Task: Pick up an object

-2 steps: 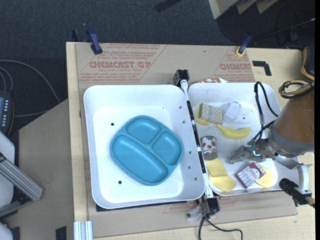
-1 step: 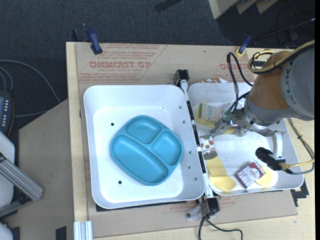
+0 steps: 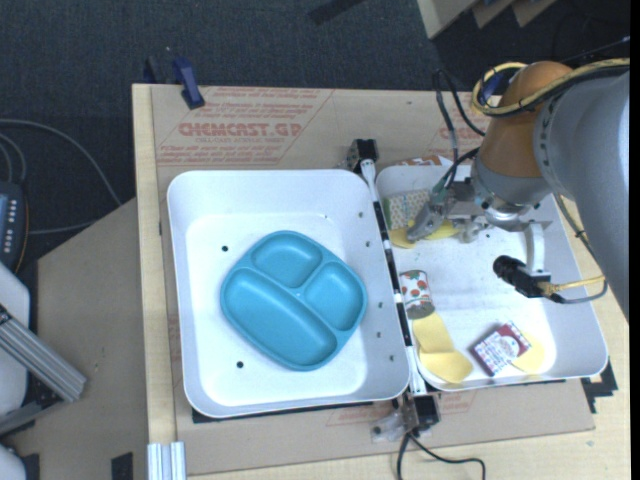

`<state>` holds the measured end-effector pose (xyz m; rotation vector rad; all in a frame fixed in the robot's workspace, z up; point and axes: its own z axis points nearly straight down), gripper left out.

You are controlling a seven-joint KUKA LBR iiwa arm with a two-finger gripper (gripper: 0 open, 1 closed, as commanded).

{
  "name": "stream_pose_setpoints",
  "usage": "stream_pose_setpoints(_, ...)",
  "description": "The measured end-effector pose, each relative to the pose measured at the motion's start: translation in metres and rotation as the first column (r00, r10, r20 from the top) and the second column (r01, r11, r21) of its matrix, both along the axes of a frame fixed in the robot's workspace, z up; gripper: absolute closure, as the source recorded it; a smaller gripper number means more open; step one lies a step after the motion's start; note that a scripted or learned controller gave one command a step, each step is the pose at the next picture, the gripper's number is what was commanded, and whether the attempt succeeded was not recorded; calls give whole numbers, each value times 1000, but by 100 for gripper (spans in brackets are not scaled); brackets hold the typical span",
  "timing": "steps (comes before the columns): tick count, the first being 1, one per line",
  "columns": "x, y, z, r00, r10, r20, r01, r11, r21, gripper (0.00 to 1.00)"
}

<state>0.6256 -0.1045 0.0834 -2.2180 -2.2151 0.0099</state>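
Observation:
The right bin (image 3: 575, 298) holds several small objects. A yellow piece (image 3: 408, 234) and a patterned packet (image 3: 404, 208) lie at its far left corner. A small can (image 3: 415, 290) rests against the left wall, with a pale yellow object (image 3: 441, 346) and a red packet (image 3: 499, 348) near the front. My gripper (image 3: 447, 218) hangs low over the far part of this bin, right beside the yellow piece, below the grey arm (image 3: 590, 138) with its orange band (image 3: 515, 128). Whether it touches the yellow piece is unclear.
The left bin (image 3: 200, 268) carries a blue divided plate (image 3: 291, 299). A black clamp (image 3: 364, 154) sits at the far end of the wall between the bins. Cables (image 3: 530, 278) trail over the right bin's right side. Cardboard (image 3: 240, 123) lies beneath both bins.

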Motion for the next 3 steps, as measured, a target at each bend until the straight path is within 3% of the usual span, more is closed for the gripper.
stream_pose_setpoints(1, 25, -8, -4, 997, -6, -79, 8, 1000, 18, 0)
stream_pose_setpoints(3, 25, -5, -4, 997, -11, -77, 11, 1000, 8, 0)
